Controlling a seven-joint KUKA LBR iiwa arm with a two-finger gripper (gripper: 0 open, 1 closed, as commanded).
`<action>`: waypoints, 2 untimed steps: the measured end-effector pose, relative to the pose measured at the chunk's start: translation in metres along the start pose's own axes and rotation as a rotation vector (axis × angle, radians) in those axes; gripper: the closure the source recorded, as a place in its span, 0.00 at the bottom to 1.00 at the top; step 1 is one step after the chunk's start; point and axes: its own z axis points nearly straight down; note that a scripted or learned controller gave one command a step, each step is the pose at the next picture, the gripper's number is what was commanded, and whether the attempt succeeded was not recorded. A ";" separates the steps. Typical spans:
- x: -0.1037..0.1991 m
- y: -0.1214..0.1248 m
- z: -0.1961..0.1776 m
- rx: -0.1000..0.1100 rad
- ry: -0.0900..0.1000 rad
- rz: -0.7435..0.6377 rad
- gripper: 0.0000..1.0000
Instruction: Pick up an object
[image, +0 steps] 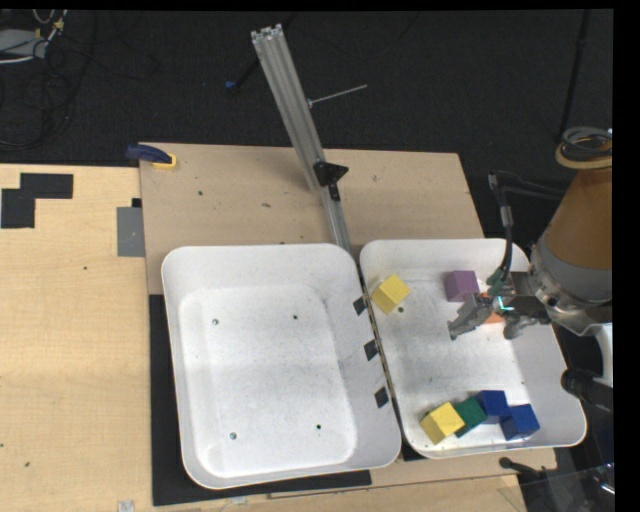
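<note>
Since our gripper (487, 315) hangs over the right bin (420, 255) with a small orange object (492, 300) close by its tips, we judge that piece the nearest candidate; whether it sits between the fingers or just beside them, and whether they stand apart or together, we cannot tell. A purple block (461, 285) lies near, at ten o'clock.

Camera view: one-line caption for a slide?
Gripper low in right bin beside purple block; yellow, green, blue blocks nearby.
</note>
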 end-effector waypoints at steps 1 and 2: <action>-0.001 0.001 -0.002 -0.005 -0.001 0.005 0.00; 0.006 0.004 0.059 0.002 0.000 0.002 0.00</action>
